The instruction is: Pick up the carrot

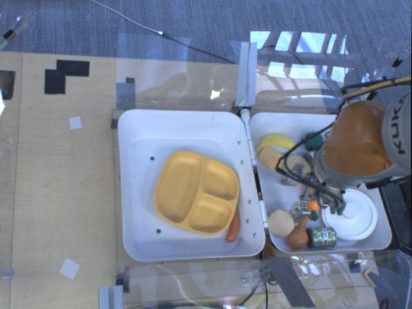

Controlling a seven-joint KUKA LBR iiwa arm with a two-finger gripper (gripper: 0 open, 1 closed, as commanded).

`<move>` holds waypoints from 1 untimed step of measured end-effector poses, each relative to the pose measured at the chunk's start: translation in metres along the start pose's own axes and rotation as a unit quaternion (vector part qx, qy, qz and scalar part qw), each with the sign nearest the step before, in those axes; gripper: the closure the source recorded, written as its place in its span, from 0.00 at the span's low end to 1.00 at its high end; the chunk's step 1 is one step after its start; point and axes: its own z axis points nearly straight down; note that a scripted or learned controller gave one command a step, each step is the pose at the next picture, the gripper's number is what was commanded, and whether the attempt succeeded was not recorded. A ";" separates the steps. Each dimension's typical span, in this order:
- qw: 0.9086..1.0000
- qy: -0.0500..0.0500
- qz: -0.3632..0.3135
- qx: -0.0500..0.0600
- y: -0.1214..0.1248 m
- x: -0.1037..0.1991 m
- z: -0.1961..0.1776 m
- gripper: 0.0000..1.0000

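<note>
One slim tapered carrot [233, 227], beside glossy sectioned yellow plate [193, 192]

carrot [233, 227] | orange, slim, tapered | lying flat, near-upright in view, slightly tilted | left bin floor, touching yellow tray's lower-right edge, near bin's right wall

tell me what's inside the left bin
A yellow divided tray lies in the left bin, with the carrot beside the tray's lower right edge. Whatever is under the tray is covered.

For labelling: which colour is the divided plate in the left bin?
Yellow divided plate, camera view.
</note>
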 end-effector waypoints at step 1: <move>1.000 -0.001 -0.002 0.000 0.001 -0.002 -0.012 1.00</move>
